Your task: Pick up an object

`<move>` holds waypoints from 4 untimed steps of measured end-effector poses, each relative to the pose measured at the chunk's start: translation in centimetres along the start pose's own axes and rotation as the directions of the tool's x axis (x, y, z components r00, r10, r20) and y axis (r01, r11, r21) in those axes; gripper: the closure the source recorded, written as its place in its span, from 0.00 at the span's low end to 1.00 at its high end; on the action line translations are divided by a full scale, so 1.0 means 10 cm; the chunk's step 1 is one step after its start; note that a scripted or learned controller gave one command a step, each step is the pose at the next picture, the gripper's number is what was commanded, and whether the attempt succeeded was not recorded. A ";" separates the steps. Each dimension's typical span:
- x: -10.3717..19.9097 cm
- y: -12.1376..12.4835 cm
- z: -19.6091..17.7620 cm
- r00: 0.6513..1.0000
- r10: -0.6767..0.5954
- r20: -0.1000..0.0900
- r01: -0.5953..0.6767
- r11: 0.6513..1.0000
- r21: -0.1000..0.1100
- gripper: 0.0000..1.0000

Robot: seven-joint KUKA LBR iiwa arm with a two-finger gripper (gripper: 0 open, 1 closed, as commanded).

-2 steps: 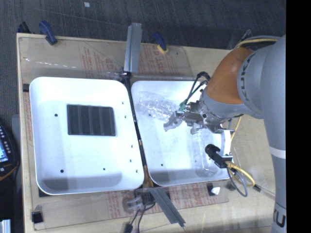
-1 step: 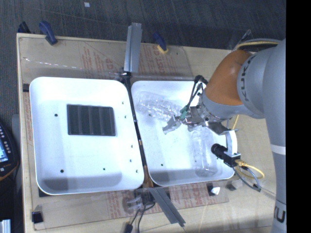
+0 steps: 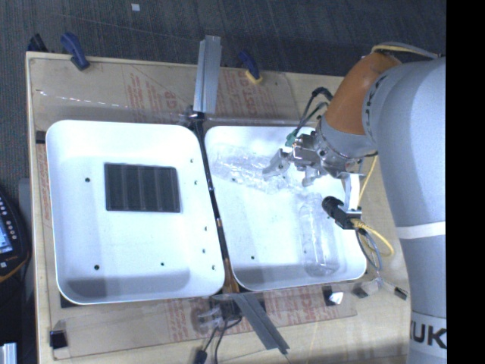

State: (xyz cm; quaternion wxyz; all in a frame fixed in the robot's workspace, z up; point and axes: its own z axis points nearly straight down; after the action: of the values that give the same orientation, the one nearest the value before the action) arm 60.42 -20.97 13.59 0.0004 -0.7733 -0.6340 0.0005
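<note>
Dark, perhaps carpeted floor [image 3: 114,6] behind wooden bench [image 3: 45,89]

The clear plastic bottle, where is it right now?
The clear plastic bottle lies in the right bin, along its right side toward the near corner, just below the gripper.

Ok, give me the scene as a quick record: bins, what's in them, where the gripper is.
left bin: dark ribbed rectangular pad lying flat near its middle
right bin: clear plastic bottle lying near the right wall; crumpled clear wrap at the top
gripper: over the upper part of the right bin, beside the wrap
grasp: nothing visibly held
arm: reaching in from the right
</note>
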 end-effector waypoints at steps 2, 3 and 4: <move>0.44 -0.01 -1.19 0.995 0.103 0.000 -0.103 0.995 0.000 0.00; 0.77 -0.66 -0.62 0.951 0.310 0.002 -0.310 0.951 0.007 0.00; 0.68 -0.74 -0.29 0.972 0.236 0.001 -0.236 0.972 0.003 0.00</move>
State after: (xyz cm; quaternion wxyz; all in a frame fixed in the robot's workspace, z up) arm 54.53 -12.86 16.48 0.0014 -0.8432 -0.5376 0.0018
